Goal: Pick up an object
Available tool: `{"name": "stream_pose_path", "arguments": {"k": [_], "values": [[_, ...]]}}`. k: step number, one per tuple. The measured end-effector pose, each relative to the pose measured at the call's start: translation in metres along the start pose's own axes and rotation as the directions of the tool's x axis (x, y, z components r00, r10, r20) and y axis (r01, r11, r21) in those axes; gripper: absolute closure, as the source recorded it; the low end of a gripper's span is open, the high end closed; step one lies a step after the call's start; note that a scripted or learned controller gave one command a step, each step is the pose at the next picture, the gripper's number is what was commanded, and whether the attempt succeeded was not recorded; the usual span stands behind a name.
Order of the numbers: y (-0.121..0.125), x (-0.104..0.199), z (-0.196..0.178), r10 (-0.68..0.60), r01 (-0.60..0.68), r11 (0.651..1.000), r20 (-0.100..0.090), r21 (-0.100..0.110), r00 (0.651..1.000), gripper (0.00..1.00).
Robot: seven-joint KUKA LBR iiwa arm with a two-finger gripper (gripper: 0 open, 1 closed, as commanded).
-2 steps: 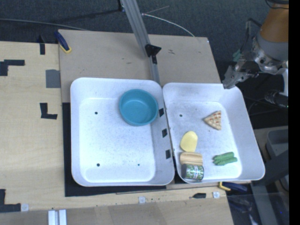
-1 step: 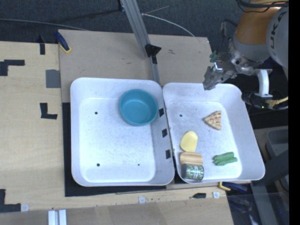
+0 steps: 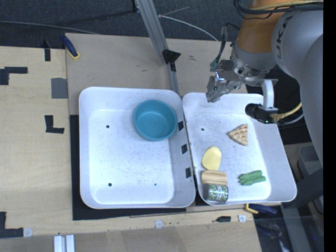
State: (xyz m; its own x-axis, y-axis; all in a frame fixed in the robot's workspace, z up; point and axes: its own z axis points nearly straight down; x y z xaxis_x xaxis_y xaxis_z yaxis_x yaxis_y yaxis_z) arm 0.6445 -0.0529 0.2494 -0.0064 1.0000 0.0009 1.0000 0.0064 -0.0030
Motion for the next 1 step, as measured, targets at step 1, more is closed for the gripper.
{"name": "stream_pose_path", "arguments": {"k": [1], "values": [[0.0149,0.0581,0.0046,-0.001,0.001,1.000,0.000,-0.002,1.000,1.00]]}}
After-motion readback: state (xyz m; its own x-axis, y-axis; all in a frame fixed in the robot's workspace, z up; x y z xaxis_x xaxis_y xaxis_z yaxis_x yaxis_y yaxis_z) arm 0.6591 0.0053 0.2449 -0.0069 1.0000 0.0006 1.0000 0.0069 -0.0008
